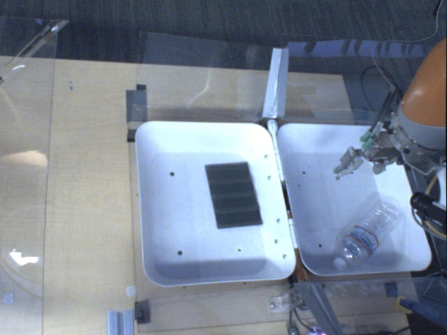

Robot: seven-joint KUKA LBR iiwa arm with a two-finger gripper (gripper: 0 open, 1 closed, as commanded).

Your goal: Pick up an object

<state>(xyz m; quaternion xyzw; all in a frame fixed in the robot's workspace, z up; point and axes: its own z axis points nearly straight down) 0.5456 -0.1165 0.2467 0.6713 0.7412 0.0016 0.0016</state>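
Note:
A clear plastic bottle point(367, 237) with a blue label lies on its side in the near part of the right bin point(307, 152). A dark ribbed rectangular block point(234, 195) lies flat in the middle of the left bin point(160, 152). My gripper point(359, 167) hangs over the far half of the right bin, above and behind the bottle and apart from it. Its fingers point(344, 166) are spread open with nothing between them.
The arm's orange band point(426, 93) and grey wrist come in from the right over the right bin's far corner. A metal divider post point(276, 82) stands behind the seam between the bins. Cables point(426, 211) hang at the right edge.

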